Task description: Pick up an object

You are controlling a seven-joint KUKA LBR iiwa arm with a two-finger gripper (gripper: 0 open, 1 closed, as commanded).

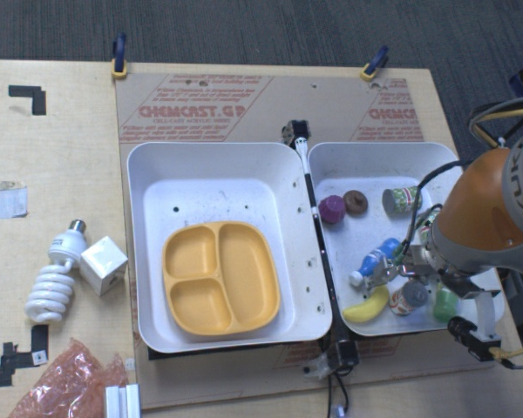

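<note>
On the bench's 2 white bins, the gripper (399, 271) hovers low in the right bin (331, 159), its grip unreadable, blue bottle (376, 259) just beside it, needing descent and closing.

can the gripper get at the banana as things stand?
Probably yes. The banana lies uncovered at the right bin's front edge, just left of the gripper. The blue bottle and the front wall sit close, so a clean grasp isn't assured.
</note>
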